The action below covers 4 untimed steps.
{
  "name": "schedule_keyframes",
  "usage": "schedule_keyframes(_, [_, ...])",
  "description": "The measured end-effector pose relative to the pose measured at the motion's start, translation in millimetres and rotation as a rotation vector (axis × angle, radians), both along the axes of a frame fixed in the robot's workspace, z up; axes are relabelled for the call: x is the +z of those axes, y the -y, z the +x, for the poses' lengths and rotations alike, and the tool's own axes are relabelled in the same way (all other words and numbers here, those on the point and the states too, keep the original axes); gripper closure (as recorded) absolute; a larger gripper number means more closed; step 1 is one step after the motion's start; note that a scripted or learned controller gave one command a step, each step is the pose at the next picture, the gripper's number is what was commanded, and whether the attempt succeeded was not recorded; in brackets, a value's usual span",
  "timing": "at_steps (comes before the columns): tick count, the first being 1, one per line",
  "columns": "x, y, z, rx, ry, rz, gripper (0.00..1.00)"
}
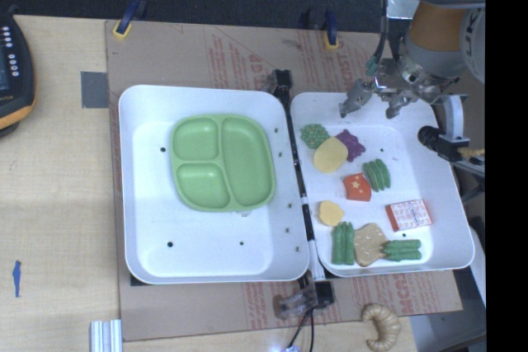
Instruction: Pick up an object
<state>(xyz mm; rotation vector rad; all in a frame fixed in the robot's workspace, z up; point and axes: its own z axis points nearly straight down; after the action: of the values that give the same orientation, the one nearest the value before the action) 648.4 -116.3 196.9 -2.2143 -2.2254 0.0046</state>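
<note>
pincer: I read the gripper as spread wide, one finger tip down-left, the other down-right, nothing between them. It hangs over the far edge of the right bin, above bare white floor.
arm: wrist and orange band sit at the top right, reaching in over the bin's far corner.
candidates: all in the right bin. Nearest the pincer are the green leafy piece, the yellow oval and the purple cluster, bunched and touching.
mid bin: red piece just beside the green pod. Red-and-white packet sits apart toward the right wall.
near edge: small yellow piece, green bean bundle, tan piece and another green bundle, the last three crowded together.
left bin: green divided plate alone in the left bin, not my target.
off bench: tan curled item lies outside the bins on the cardboard, out of play.
step: I judge this as pre-grasp, still choosing or approaching, nothing lifted.
next move: I'd shift toward the near side and left, drop straight down on one piece. The packet or red piece look cleanest. The bunched trio risks pinching two things or nudging them aside.
</note>
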Motion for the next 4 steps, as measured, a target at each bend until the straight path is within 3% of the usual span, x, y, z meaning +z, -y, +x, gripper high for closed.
schedule_keyframes(1, [-109.8, -2.5, -19.4, 0.001, -0.005, 0.0, 0.0])
schedule_keyframes(2, [-93.7, -0.8, -17.4, 0.0, 0.0, -0.002, 1.0])
schedule_keyframes(3, [-94.1, -0.3, -17.7, 0.0, -0.001, -0.003, 0.0])
schedule_keyframes(4, [-105.8, -17.3, -50.1, -0.004, -0.004, 0.0, 0.0])
